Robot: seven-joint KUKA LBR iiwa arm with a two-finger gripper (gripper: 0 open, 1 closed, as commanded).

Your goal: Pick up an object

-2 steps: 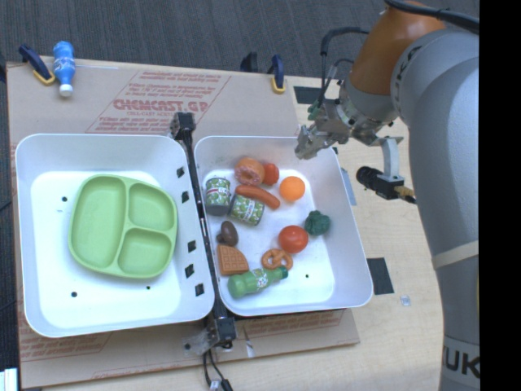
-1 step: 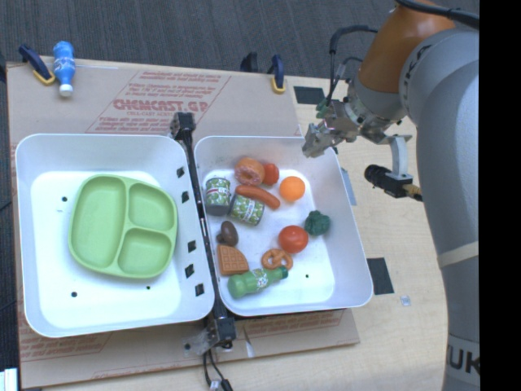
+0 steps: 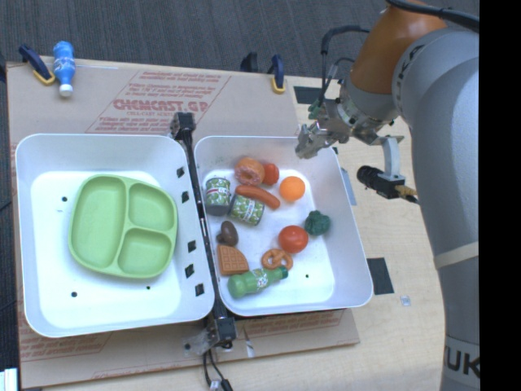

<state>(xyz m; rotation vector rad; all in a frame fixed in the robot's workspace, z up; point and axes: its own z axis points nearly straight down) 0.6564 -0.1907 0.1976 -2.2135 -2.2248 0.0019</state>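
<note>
Bench: a brown cardboard sheet with red print (image 3: 163,100) lies on the bench top over dark grey carpet, clamped at the back edge, with two shallow white bins side by side on it.
Right bin: the right-hand white bin (image 3: 346,255) holds all the small toy foods, bunched toward its left and middle.
Back of the pile: a round orange fruit (image 3: 291,188) sits near the bin's far right, just beside a reddish-orange lumpy piece (image 3: 251,170) and a long red sausage (image 3: 260,195).
Cans: two small green-labelled tins (image 3: 218,192) (image 3: 247,209) lie against the left wall, touching the sausage.
Middle: a red tomato (image 3: 293,238) sits just beside a dark green broccoli floret (image 3: 317,223); a brown pretzel (image 3: 277,259) lies right below the tomato.
Front: a green plastic bottle (image 3: 256,281) lies on its side, near a tan waffle square (image 3: 232,260) and a dark brown oval piece (image 3: 229,233).
Gripper: the grey two-finger gripper (image 3: 310,142) hangs over the right bin's far rim, apart from the foods; nothing shows between its fingers, and I cannot tell whether they are spread or closed.
Arm: the grey arm with the orange band (image 3: 391,39) comes in from the right.
Left bin: the left-hand white bin (image 3: 41,300) holds a pale green divided plate (image 3: 122,226).
Back corner: a small blue and white bottle (image 3: 64,68) lies at the cardboard's far left.
</note>
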